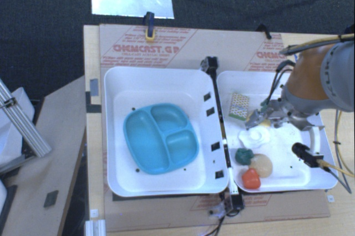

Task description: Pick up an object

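White bins point(116, 135), printed cardboard bench point(166, 46), dark carpet point(44, 2)

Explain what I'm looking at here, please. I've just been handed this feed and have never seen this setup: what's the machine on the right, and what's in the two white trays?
One camera, fixed above the bench, looks down at a slant. The grey machine with the orange band is a robot arm reaching in from the right; its gripper is low over the right bin. I cannot tell whether it holds anything.

The left bin holds a blue divided plate. In the right bin lie a small patterned packet, a white item by the gripper, a dark green piece, a pale round piece and a red piece, the last three close together near the front.
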Tool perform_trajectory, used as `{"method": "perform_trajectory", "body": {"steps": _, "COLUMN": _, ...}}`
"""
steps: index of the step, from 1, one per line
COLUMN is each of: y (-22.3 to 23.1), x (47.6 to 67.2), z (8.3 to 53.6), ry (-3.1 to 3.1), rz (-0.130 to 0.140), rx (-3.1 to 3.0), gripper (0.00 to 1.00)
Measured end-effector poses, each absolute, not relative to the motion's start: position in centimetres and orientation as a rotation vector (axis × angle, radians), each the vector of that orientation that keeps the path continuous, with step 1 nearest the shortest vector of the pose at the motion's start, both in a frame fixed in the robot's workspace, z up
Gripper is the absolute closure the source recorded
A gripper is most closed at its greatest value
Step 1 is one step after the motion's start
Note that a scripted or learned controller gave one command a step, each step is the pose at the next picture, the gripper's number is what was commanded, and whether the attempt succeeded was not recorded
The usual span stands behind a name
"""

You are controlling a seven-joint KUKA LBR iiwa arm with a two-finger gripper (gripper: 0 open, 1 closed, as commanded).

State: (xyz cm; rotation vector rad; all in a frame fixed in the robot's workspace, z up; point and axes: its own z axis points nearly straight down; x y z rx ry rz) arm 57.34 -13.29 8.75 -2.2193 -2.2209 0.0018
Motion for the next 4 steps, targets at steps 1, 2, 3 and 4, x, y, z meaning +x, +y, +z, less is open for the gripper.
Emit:
{"method": "perform_trajectory", "body": {"steps": 1, "y": -13.3, "x": 57.5, "z": 10.1, "ry": -2.224, "rz": -0.003, "rx": -2.223, "gripper": 1.0}}
{"method": "perform_trajectory", "body": {"steps": 2, "y": -13.7, "x": 57.3, "z": 14.5, "ry": -2.223, "rz": -0.004, "rx": -2.225, "gripper": 1.0}}
{"method": "perform_trajectory", "body": {"steps": 3, "y": -13.2, "x": 58.3, "z": 20.4, "ry": -2.231, "rz": -0.007, "rx": -2.221, "gripper": 1.0}}
{"method": "perform_trajectory", "body": {"steps": 4, "y": -13.2, "x": 58.4, "z": 23.0, "ry": -2.229, "rz": -0.004, "rx": -2.22, "gripper": 1.0}}
